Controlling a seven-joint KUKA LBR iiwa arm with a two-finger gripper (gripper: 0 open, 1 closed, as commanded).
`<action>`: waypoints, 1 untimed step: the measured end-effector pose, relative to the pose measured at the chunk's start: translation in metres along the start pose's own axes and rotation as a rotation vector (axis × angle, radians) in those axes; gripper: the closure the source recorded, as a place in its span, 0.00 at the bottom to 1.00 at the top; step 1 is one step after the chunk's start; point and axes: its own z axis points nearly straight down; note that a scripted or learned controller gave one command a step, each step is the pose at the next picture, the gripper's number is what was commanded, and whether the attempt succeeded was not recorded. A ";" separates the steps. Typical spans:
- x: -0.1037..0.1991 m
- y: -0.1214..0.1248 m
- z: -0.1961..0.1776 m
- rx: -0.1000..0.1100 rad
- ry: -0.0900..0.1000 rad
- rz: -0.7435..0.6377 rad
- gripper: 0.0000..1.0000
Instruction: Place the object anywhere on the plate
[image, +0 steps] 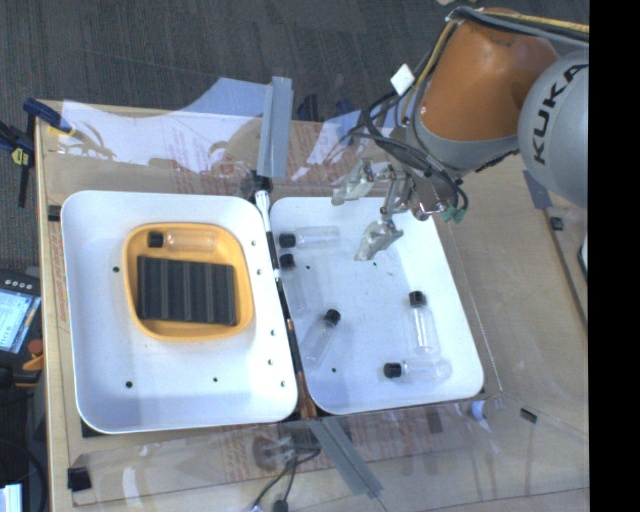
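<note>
Two white bins side by side on the bench. Left bin (100, 380) holds the yellow plate (187, 279) — rounded-rectangular, with a dark ribbed insert (187, 290) at its centre and one small black cap (155, 240) near its upper left corner.

Right bin (455, 330) holds several clear vials with black caps: two lying near the upper left edge (310, 238) and (290, 261), one near the middle-left (322, 335), one upright-looking along the right side (422, 322), one lying at the lower right (415, 371). All vials sit in the right bin, well apart from the plate.

Arm (490, 85) reaches in from the right, orange band above the wrist. Gripper (378, 240) hangs over the upper part of the right bin, near the vial at the upper left but apart from it. Fingers appear slightly spread, with nothing seen between them — no vial held.
</note>
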 end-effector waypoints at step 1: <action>-0.022 -0.046 0.114 -0.004 0.004 -0.416 0.00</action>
